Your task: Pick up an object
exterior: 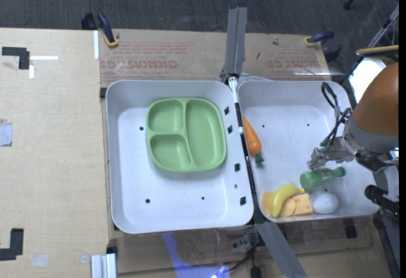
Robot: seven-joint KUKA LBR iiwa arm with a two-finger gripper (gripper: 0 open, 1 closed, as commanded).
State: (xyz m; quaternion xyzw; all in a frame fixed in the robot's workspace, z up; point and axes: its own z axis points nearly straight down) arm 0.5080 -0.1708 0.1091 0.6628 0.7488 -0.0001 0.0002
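Note:
In the right bin (285,96) lie an orange carrot (252,136) against the left wall, a yellow banana (279,197), a yellow-orange cheese wedge (299,205), a white egg (325,203) and a green bottle (320,176) lying on its side near the front right. My gripper (325,157) hangs at the bin's right side, just above the green bottle, its fingers pointing down toward it. No object shows between the fingers.
The left bin (127,207) holds a green divided plate (186,134) with three compartments. A grey divider bar (236,42) stands between the bins at the back. Cardboard and clamps line the rear edge. The arm's orange band (380,102) looms over the right bin's right wall.

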